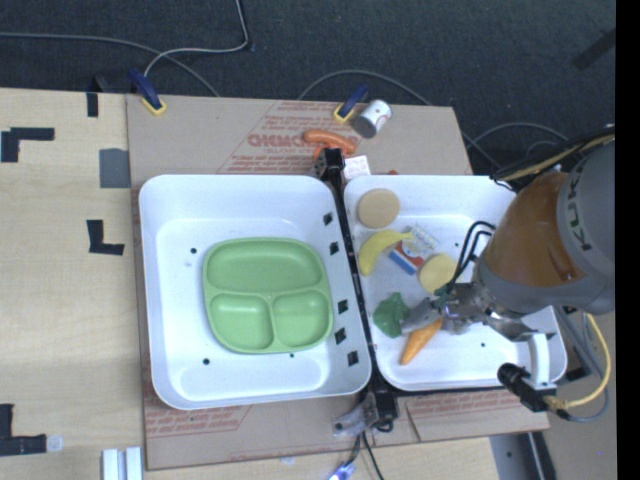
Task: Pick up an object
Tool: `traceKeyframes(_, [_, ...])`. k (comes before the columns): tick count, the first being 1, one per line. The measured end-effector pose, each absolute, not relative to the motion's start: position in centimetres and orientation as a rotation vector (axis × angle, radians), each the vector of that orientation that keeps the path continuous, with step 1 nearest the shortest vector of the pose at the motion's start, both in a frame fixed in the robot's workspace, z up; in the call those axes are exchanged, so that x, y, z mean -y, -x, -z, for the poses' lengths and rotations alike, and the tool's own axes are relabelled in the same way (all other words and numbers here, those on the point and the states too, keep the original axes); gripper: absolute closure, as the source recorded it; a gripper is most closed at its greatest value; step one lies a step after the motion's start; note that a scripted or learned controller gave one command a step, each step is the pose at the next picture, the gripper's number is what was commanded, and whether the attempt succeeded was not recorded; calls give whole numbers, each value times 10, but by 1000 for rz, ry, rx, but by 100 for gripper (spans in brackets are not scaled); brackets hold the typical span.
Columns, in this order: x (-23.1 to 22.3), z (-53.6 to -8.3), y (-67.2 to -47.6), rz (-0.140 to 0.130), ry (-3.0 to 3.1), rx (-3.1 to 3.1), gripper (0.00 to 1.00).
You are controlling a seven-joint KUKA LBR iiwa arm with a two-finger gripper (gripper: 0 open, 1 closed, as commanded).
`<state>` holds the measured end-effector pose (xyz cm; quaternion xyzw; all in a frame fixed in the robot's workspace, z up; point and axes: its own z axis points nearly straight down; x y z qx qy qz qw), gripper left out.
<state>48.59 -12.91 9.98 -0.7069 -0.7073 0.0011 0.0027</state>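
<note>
Fingers of the gripper (447, 315) are low in the right bin (480, 193), touching the carrot (420, 341); spread or closed, I cannot tell. Grasp step seems underway; next, close firmly and lift straight.

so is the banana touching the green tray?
Apart. The camera view shows the banana lying in the right bin, while the green tray sits in the left bin, with the bins' walls between them.
</note>
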Motion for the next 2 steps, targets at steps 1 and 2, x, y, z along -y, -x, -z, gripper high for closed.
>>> traceKeyframes(1, [97, -87, -492, 2, 2223, 2223, 0])
traceKeyframes(2, [97, -96, -493, 4, 2224, 2224, 100])
